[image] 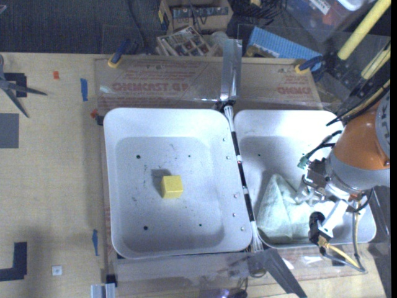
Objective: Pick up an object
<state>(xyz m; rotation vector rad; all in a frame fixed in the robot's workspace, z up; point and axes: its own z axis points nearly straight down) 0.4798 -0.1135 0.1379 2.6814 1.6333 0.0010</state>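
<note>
Now gripper (308, 198) low over crumpled cloth (279, 208), perhaps touching; yellow block (172, 186) left bin (124, 129).

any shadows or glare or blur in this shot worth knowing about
Camera view: the yellow block casts a short dark shadow toward the upper left on the left bin; the clear sheet behind the bins shows mild sheen; the pale cloth in the right bin looks soft and low in contrast; the clutter beyond the bench is dim.
</note>
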